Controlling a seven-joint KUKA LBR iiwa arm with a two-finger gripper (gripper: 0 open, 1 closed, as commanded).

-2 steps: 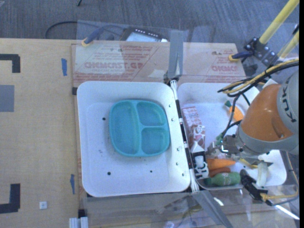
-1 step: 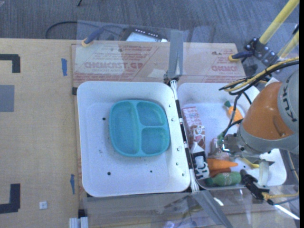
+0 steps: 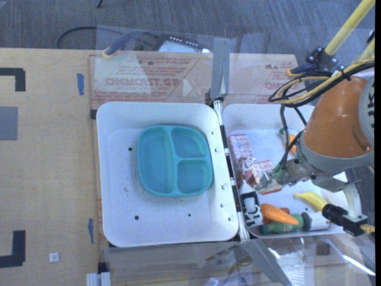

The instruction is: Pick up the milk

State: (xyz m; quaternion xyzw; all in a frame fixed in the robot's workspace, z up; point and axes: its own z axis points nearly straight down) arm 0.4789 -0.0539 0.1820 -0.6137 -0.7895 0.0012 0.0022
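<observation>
arm: gripper point(image 3: 280, 176) is being held low in the right bin point(image 3: 268, 119), finger state cannot be told | milk carton point(image 3: 258, 174) is lying just beside it | teal divided plate point(image 3: 175, 159) is sitting in left bin point(image 3: 113, 159)

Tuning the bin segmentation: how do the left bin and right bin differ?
The left bin holds one thing, a teal divided plate; the right bin holds several small items, including a carrot and banana. The arm hangs over the right bin, not the left. Both are shallow and white.
</observation>
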